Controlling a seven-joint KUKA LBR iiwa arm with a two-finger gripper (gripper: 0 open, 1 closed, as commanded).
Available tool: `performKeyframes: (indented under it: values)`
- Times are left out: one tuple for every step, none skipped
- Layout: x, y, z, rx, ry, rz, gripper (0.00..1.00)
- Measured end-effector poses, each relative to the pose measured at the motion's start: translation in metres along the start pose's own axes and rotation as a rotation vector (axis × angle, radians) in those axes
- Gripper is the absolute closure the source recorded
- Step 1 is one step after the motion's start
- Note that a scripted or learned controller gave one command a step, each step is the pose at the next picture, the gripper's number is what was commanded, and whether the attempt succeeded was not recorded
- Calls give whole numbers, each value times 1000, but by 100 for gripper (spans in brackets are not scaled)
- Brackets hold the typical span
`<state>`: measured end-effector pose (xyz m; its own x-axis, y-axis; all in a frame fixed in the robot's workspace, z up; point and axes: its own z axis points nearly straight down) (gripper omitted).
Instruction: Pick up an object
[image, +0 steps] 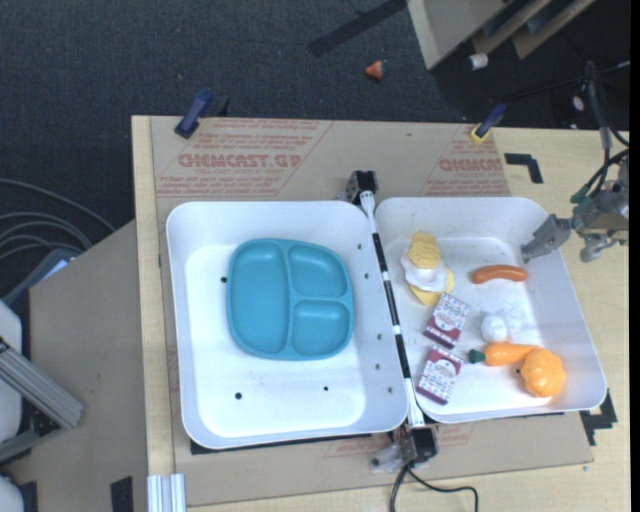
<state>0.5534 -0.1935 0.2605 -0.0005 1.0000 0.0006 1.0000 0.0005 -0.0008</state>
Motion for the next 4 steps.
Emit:
performKeyframes:
  values:
    - [9, 39, 176, -1, 0, -1, 0]
    - [75, 63, 175, -3, -12, 5, 0]
    - [89, 80, 174, -13, -25, 10, 0]
    - [65, 114, 175, -2, -1, 0, 0]
